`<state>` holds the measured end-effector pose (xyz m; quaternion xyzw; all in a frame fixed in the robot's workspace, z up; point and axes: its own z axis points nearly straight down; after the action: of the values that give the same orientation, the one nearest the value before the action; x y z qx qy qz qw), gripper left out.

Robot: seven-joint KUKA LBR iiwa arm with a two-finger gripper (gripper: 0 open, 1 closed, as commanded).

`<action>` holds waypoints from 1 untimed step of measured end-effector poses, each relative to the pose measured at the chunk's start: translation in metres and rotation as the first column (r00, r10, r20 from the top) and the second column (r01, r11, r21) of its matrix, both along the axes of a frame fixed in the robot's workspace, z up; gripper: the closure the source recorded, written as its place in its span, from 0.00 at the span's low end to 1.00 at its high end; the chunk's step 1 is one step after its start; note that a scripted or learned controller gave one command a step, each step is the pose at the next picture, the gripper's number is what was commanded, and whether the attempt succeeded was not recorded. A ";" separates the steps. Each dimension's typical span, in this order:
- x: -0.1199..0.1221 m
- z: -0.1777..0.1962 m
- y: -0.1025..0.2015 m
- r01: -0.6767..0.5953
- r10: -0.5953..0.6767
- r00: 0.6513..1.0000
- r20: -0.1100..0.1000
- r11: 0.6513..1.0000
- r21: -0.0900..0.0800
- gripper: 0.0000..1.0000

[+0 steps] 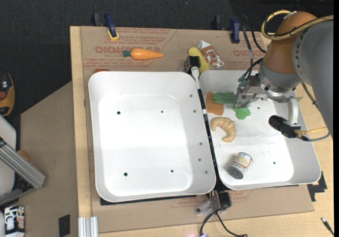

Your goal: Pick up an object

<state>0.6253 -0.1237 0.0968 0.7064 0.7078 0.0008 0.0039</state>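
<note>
So the pincer (244, 101) is down in the right bin (296, 169), sitting right over a green toy piece (233, 102) near the bin's back left corner. Honestly I can't tell how it's set or whether it has hold of anything, the wrist blocks that part.

Just left of the green piece, touching it, there's an orange block (214, 104). A bit in front of those lies a toy croissant (225, 127), and further toward the front of the bin is a small can (239, 165) tipped on its side.

The left bin (106, 93) is right next door, walls touching.

Behind the bins, out on the cardboard-covered counter (79, 124), a toy carrot (144, 54) lies on its side, and a yellow banana-looking thing (197, 56) sits next to a small brown and white carton (213, 56) near the gap between the bins.
</note>
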 end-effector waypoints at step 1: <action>-0.017 -0.009 -0.048 0.004 -0.004 1.000 -0.001 1.000 0.005 1.00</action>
<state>0.6086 -0.1719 0.0880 0.7080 0.7062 0.0020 0.0018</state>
